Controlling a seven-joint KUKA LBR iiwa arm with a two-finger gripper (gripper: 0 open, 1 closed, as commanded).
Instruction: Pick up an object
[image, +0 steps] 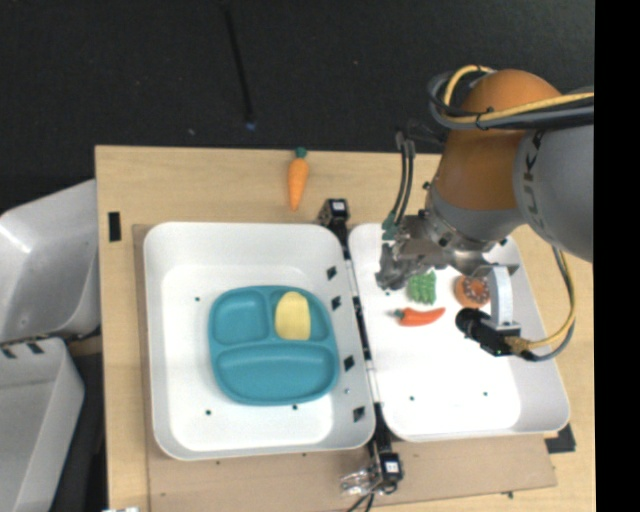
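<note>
the green object (424, 288) sits in the right bin (450, 400), near its upper end, with a red chili (421, 316) just below it and an orange-red piece (471, 290) to its right. the gripper (392, 270) hangs low just left of the green piece; its grip can't be told from here. this looks like the approach step. next, it needs to line up over one item and descend. the teal tray (270, 372) with a yellow piece (293, 316) waits in the left bin (180, 420), a carrot (298, 178) on the bench (200, 170).

In the right bin I see a red chili pepper (421, 316) lying flat, a green bumpy piece (424, 288) just above it, and a round orange-red item (471, 291) partly hidden beside them. A yellow lump (293, 316) sits in the teal tray's upper-right compartment.
</note>
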